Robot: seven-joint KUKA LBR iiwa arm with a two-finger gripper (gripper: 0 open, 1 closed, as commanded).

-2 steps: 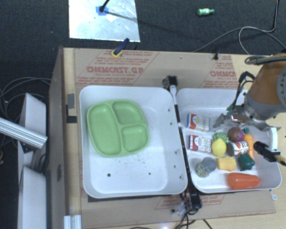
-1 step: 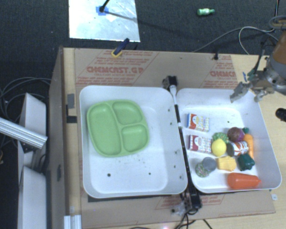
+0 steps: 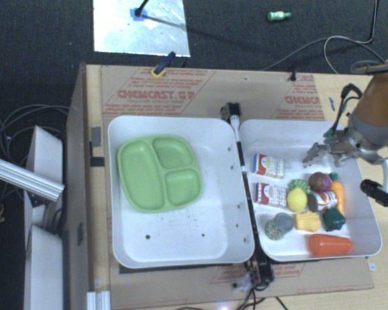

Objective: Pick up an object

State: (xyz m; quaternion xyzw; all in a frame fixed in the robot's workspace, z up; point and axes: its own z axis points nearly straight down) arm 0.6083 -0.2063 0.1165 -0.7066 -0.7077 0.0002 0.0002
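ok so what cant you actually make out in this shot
- Claw, camera view: small and blurred, so whether it is open or shut is unclear.
- Arm, camera view: cut off by the right edge.
- Two small cartons in the right bin: print too small to read.
- Toy food pile: pieces overlap, so the grey one and the dark ones can't be identified.

Green tray (image 3: 159, 172), white bins (image 3: 181, 250)

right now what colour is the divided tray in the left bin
Light green, clearest in the camera view.
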